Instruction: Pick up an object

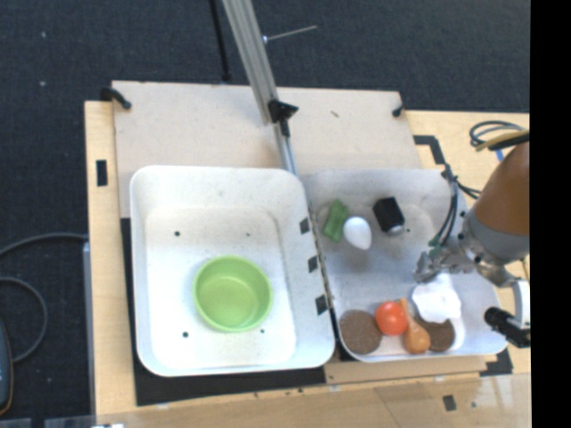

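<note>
Gripper (pixel 434 263) low in the right bin (pixel 419 185), over a white object (pixel 436 303)
Whether its claw is apart or together cannot be told; green bowl (pixel 233 292) sits lower left

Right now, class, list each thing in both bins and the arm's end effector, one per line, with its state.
Green bowl: upright in left bin, nothing inside.
White egg-shaped object: lying beside green piece.
Black block: lying apart.
Red ball: resting between brown disc and orange piece.
White lump: under end effector.
End effector: low over right bin.
</note>
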Controlling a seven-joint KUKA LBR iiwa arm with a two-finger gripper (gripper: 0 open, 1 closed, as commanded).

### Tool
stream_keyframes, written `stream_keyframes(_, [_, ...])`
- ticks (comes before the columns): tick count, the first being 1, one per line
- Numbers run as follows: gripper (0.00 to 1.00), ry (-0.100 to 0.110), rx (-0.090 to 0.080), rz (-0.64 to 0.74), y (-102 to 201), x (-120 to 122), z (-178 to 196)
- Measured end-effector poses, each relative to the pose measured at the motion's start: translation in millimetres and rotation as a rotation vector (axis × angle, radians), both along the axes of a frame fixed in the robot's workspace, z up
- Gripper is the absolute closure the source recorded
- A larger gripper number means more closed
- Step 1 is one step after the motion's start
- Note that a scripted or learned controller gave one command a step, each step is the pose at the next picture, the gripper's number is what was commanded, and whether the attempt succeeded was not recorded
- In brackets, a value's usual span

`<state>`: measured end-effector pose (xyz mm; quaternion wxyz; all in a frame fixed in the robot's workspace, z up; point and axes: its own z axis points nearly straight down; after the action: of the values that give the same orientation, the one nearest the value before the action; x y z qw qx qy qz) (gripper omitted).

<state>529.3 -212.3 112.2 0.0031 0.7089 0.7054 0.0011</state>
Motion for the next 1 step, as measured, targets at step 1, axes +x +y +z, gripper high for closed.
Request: stream_keyframes(1, [1.00,-0.002,-0.001,0.000,-11.0,1.6,59.9])
